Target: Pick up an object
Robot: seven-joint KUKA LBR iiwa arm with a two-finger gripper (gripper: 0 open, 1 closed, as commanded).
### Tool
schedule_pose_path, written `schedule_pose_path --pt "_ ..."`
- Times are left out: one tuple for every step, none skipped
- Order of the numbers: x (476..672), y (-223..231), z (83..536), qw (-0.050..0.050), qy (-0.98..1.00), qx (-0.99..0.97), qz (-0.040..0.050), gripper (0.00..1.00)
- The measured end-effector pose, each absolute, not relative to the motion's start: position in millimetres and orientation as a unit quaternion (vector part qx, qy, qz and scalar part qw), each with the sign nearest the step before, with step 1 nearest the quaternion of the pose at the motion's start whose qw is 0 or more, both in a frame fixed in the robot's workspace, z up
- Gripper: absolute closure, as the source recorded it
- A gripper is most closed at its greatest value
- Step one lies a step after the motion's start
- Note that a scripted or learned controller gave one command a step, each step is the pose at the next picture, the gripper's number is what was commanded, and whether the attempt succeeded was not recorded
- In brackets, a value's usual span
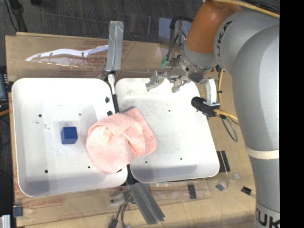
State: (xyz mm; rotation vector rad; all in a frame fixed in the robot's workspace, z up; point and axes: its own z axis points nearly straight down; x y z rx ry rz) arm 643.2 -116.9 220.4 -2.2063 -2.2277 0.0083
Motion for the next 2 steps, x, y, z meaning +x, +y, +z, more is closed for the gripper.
schedule_pose_path --pt "615.1 -116 101 0.004 -0.807 -0.59 0.0018 0.0" --pt "629.0 -101 91 0.001 -0.855 -0.518 0.0004 0.0"
